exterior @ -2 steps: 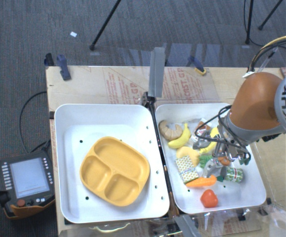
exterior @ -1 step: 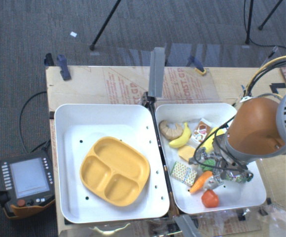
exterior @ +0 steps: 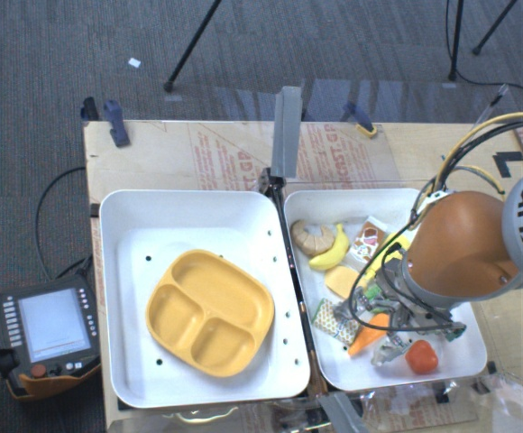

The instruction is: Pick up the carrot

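Note:
The carrot (exterior: 366, 339), a short orange wedge, lies near the front of the right bin (exterior: 478, 354), its upper end tucked under the gripper. My gripper (exterior: 391, 334) hangs below the orange wrist band (exterior: 455, 246), right over and beside the carrot. Cables and grey hardware cover the spot where it meets the carrot, so a hold on the carrot cannot be made out.
A red tomato (exterior: 421, 357) sits just right of the carrot, a green patterned packet (exterior: 334, 319) just left. Farther back lie a yellow wedge (exterior: 340, 282), banana (exterior: 333, 250), round bun (exterior: 313, 236) and small box (exterior: 368, 241). The left bin (exterior: 117, 242) holds a yellow divided plate (exterior: 210, 311).

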`<state>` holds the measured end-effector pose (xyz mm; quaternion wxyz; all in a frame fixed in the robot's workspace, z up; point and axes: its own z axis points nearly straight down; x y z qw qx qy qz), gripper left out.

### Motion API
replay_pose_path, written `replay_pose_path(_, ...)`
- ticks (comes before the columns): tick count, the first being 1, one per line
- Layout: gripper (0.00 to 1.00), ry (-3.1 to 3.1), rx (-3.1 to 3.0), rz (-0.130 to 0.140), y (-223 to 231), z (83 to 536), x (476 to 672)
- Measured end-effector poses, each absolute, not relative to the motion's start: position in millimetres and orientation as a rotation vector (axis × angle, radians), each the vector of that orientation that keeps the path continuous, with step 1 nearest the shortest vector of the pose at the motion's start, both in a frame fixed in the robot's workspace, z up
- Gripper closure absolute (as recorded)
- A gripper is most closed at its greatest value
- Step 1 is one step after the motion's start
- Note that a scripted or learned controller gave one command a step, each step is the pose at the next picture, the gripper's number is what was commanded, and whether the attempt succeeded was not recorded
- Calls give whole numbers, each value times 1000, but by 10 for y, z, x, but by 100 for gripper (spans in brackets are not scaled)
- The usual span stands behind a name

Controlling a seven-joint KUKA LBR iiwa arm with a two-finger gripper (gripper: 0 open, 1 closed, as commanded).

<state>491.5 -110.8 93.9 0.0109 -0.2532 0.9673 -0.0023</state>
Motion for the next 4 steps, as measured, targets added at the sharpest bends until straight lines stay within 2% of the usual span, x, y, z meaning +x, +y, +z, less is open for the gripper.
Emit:
replay_pose_path(1, 0, 2960, -1000, -6, -1313, 931, 4898)
replay_pose_path(2, 100, 2954, -1012, -8, -1285, 1039, 4920)
replay_pose_path(3, 0, 2955, -1014, -6, -1282, 1027, 4914)
replay_pose_path(4, 100, 2949, -1021, -4, -1252, 1120, 4930)
